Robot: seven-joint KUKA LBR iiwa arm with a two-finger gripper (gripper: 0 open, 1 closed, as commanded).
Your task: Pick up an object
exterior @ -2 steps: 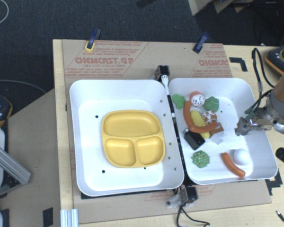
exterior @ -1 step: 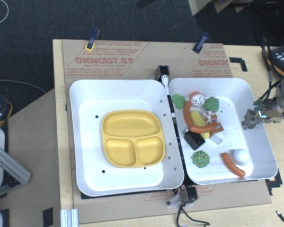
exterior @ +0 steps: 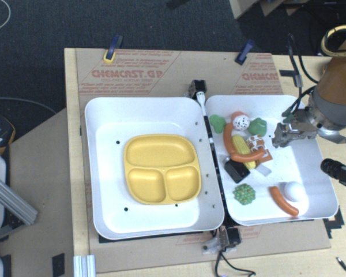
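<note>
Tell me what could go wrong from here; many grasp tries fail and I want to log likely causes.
The toy food sits packed together: the corn cob, the orange sausage and the black block touch or overlap, so a grasp may catch two or slip. The pincer hangs beside the pile, over the right bin, so it may close on nothing.

Two white bins [exterior: 98, 154], one yellow tray [exterior: 161, 169], perhaps nine small toys [exterior: 245, 194]
</note>
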